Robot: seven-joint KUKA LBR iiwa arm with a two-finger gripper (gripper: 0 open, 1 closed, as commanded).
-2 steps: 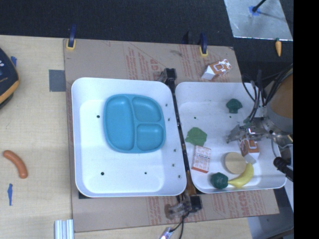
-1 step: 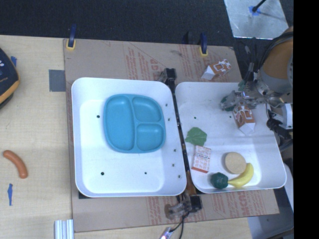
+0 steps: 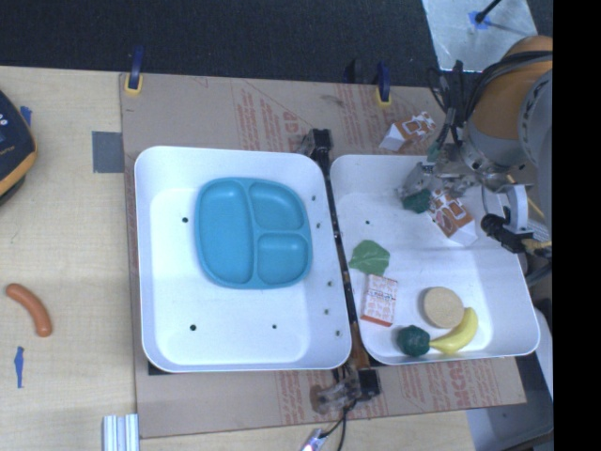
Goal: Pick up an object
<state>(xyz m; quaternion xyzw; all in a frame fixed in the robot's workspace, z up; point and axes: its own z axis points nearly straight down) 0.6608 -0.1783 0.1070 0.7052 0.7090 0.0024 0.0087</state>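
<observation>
My gripper (image 3: pixel 424 184) is low over the far part of the right bin (image 3: pixel 498 280), with the grey arm and its orange band (image 3: pixel 512 73) coming in from the right. A small dark green object (image 3: pixel 414 199) lies right at the gripper's tip, and I cannot tell whether it is held. A red-and-white packet (image 3: pixel 452 217) lies just to the right of it. Nearer the front of this bin are a green leaf (image 3: pixel 369 256), a flat red-and-white packet (image 3: pixel 379 300), a tan round disc (image 3: pixel 440 306), a yellow banana (image 3: pixel 456 333) and a dark green lump (image 3: pixel 411 340).
The left bin (image 3: pixel 164 280) holds a blue divided plate (image 3: pixel 254 231). Another packet (image 3: pixel 410 132) lies on the cardboard behind the right bin. A sausage (image 3: pixel 29 308) and a black-and-yellow device (image 3: pixel 11 144) are on the bench at far left.
</observation>
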